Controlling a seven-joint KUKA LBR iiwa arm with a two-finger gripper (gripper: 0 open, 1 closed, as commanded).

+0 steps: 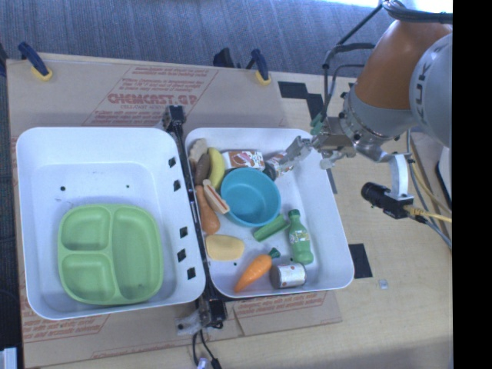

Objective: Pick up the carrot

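The carrot [254,272], orange with a green stub at its top, lies slanted near the front edge of the right bin [338,241]. It rests between a pale yellow potato [223,247] and a small silver can [288,275]. My gripper [290,156] hangs over the bin's far right part, just beyond the blue bowl [250,196] and well away from the carrot. Nothing can be seen in it.
A banana [217,167], a brown packet [244,160], a hot dog [214,199], a green pickle [270,229] and a green bottle [300,238] crowd the right bin. A long orange piece [207,215] lies along its left wall. The left bin [46,152] holds a green divided plate [111,252].
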